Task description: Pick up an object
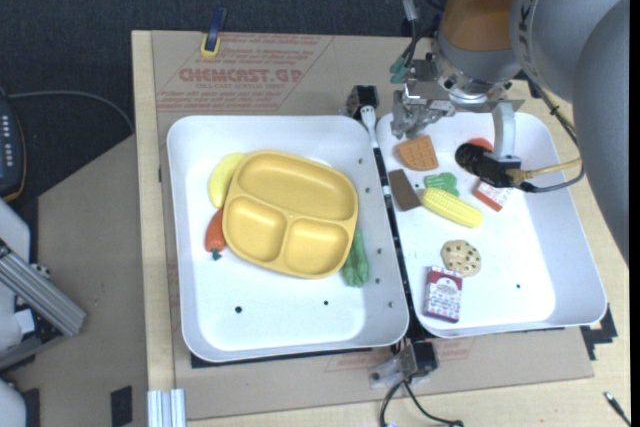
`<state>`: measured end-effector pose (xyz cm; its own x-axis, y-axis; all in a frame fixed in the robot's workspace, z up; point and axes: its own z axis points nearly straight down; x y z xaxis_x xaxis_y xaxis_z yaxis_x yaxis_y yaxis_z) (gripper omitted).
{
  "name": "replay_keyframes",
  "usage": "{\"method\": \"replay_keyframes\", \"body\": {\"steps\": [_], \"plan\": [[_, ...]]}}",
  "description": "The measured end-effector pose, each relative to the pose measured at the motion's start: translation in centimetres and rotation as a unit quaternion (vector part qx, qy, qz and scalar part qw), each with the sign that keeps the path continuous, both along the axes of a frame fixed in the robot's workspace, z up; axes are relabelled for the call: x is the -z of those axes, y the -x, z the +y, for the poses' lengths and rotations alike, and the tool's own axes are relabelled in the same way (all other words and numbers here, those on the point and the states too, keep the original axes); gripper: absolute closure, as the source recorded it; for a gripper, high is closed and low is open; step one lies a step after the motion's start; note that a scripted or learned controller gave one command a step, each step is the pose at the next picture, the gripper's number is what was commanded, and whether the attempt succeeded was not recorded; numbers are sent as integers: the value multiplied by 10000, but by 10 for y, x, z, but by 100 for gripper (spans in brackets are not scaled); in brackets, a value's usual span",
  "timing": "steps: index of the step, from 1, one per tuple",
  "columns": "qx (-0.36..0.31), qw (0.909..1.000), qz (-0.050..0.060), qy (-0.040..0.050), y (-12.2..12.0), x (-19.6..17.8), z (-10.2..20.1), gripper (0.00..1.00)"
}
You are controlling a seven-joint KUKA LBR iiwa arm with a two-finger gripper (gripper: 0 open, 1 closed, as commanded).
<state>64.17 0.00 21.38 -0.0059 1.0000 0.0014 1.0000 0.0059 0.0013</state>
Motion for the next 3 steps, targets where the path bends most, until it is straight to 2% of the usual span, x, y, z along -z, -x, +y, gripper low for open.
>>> {"method": "replay_keyframes", "body": {"steps": [1, 2, 3], "plan": [[19, 10000, -15, 10, -10, -13, -7, 100], [24, 10000, 20, 8, -5, -4, -4, 100], [31, 10000, 8, 5, 4, -21, -4, 100]]}}
